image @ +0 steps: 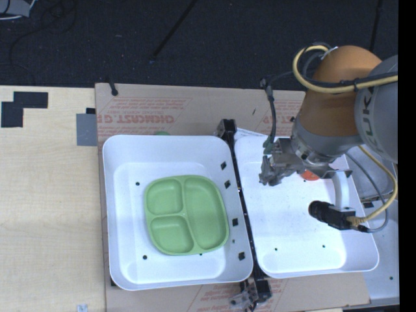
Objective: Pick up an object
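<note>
A light green divided plate point(186, 214) with three compartments lies flat in the middle of the left bin point(123, 252). My gripper point(271, 175) hangs low over the upper left part of the right bin point(292, 246), close to the wall between the two bins. The grey wrist and orange band point(338, 90) rise behind it to the upper right. A small red-orange thing point(312, 173) peeks out under the wrist, just right of the gripper; most of it is hidden and I cannot tell what it is. Nothing is visibly held.
A black divider strip point(235, 194) runs between the two bins. Brown cardboard point(169, 112) lies under both bins, and pale wooden bench top point(45, 207) stretches to the left. The right bin's floor nearer the camera is bare white.
</note>
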You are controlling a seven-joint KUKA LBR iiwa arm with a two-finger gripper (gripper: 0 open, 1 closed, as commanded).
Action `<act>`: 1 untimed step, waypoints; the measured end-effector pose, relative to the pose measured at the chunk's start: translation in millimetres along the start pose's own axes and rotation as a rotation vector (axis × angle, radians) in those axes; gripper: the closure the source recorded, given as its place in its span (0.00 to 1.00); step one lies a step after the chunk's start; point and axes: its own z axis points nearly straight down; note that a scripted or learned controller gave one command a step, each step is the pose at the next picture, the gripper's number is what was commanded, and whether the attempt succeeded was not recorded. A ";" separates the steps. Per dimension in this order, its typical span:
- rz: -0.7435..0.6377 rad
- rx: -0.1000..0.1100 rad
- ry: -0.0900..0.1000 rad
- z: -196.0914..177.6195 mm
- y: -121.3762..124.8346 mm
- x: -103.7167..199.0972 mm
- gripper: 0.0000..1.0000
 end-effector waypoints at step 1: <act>0.003 -0.002 -0.002 16.1 18.1 45.3 1.00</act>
